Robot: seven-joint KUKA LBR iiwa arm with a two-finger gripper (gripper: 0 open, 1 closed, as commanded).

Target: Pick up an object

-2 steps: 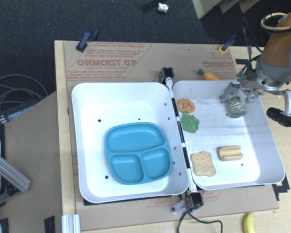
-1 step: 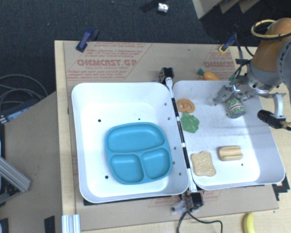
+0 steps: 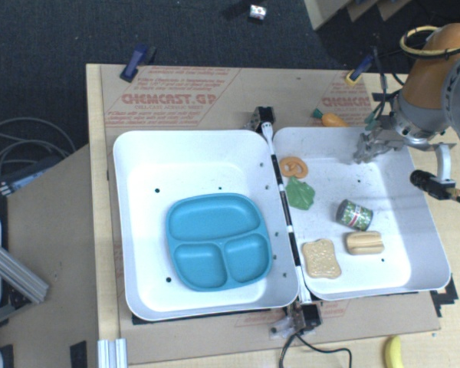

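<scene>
Within the right bin (image 3: 414, 274) lie five objects — one pretzel (image 3: 294, 166), one green leaf piece (image 3: 300, 195), one small can (image 3: 356, 215), one cracker (image 3: 321, 257), one bread roll (image 3: 364, 243). One blue divided tray (image 3: 218, 239) occupies the left bin (image 3: 138, 175). Both bins rest on a cardboard-covered bench (image 3: 100, 205). Gripper (image 3: 366, 150) hangs at the right bin's far edge — grip state cannot be told. Bare floor shows along that bin's right wall.
</scene>
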